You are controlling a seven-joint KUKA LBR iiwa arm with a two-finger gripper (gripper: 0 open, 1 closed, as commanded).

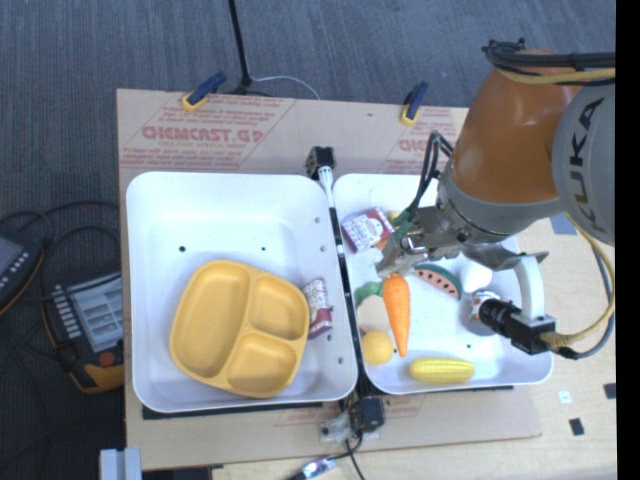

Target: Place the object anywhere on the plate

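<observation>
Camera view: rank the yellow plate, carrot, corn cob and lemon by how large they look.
1. yellow plate
2. carrot
3. corn cob
4. lemon
The carrot and corn cob look close; the carrot looks somewhat longer.

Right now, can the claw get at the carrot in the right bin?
Probably yes. The claw hangs just above the carrot, whose upper side lies bare; the watermelon slice and lemon sit close, so a wide approach might bump them.

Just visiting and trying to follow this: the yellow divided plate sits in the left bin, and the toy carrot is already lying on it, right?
Not quite. The camera view shows the yellow divided plate in the left bin, but the toy carrot lies in the right bin, below the gripper, not on the plate.
</observation>
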